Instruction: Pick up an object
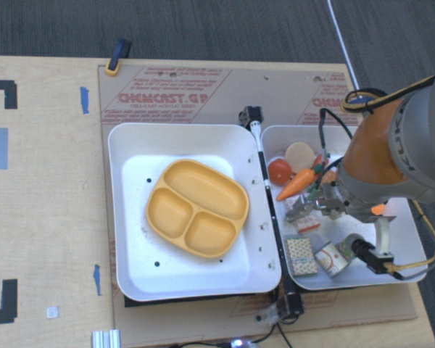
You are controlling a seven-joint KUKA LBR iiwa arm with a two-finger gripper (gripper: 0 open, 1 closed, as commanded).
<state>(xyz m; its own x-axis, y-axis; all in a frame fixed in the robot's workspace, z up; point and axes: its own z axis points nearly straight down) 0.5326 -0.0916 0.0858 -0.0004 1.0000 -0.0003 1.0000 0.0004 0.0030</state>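
The bench (43, 216) carries two shallow white bins placed side by side. In the left bin (123, 194) there is a yellow plate (196, 207) with three compartments, lying flat near the middle of the bin. The right bin (413, 263) contains several small things. A red tomato (279, 170) sits near its left wall, and a carrot (297, 183) lies just beside it, tilted, with its green end pointing up and to the right. Behind them, toward the far wall, there is a round beige disc (300, 153). Near the front wall of this bin a small patterned box (301, 257) lies flat, and just right of it a small can (333, 259) lies on its side. The grey arm (380, 154) with the orange band reaches in from the right and hangs over the right bin. The gripper (309, 209) is low in the bin, close to the carrot and above a small white and red packet (305, 225). How wide the gripper stands I cannot tell, because its metal parts are too small and mixed with the things around them. No thing is clearly seen held by it.
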